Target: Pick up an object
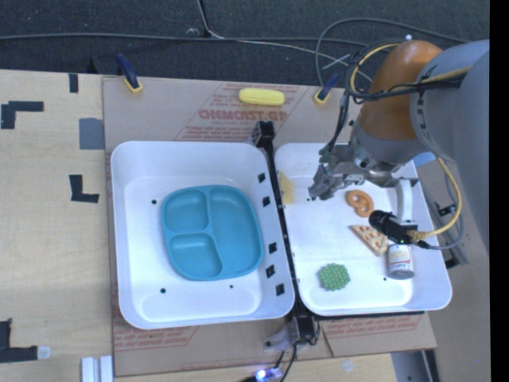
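The grey arm (pixel 469 94) with its orange band comes in from 3 o'clock and bends down over the right white bin (pixel 314 241), so that the claw (pixel 321 185) hangs over the bin's 10 o'clock part. From this slant I cannot tell whether it is spread or pressed together, nor whether anything sits in it. The things to be picked lie in this same bin. An orange-brown pretzel-shaped piece (pixel 359 203) lies near the claw at its 4 o'clock. A tan triangular cracker-like slice (pixel 368 238) lies just beside the pretzel-shaped piece at its 5 o'clock. A green knobbly ball (pixel 334 276) rests at the bin's 7 o'clock, apart from the others. A small upright bottle with a pale label (pixel 400 262) stands at the bin's 4 o'clock. A pale yellow flat piece (pixel 285 189) lies against the bin's wall at 9 o'clock, near the claw. The left white bin (pixel 135 173) touches the right one along their shared side and holds a blue plastic plate with three compartments (pixel 212 231) near its middle. Both bins rest on a brown cardboard sheet (pixel 207 118) on the pale wooden table (pixel 48 237). On that sheet, at 12 o'clock from the bins, lies a yellow oblong thing (pixel 261 96) – well apart from the claw.
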Controlling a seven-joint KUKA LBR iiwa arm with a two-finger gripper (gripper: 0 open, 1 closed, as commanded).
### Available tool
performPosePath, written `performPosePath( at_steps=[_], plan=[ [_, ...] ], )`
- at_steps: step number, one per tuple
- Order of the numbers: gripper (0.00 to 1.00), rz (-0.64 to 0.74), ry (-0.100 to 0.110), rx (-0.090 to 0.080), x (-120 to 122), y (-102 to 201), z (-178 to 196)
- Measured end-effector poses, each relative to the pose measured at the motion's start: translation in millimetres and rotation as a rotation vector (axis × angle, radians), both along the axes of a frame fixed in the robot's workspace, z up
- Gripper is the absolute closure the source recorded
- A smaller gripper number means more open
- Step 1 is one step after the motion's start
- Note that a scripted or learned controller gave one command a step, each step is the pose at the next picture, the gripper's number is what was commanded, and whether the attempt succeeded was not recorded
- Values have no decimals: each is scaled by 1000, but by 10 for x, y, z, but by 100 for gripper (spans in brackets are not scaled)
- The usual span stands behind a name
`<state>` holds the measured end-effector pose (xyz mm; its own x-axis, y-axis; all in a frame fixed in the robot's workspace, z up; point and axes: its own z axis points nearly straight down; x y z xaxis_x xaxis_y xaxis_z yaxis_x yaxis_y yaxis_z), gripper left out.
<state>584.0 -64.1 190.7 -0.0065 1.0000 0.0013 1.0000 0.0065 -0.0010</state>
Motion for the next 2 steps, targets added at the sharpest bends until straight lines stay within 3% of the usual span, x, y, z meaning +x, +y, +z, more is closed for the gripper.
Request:
performPosePath(
  at_steps=[2],
  plan=[
    [100, 0, 1, 0, 126, 1090, -22]
  ],
)
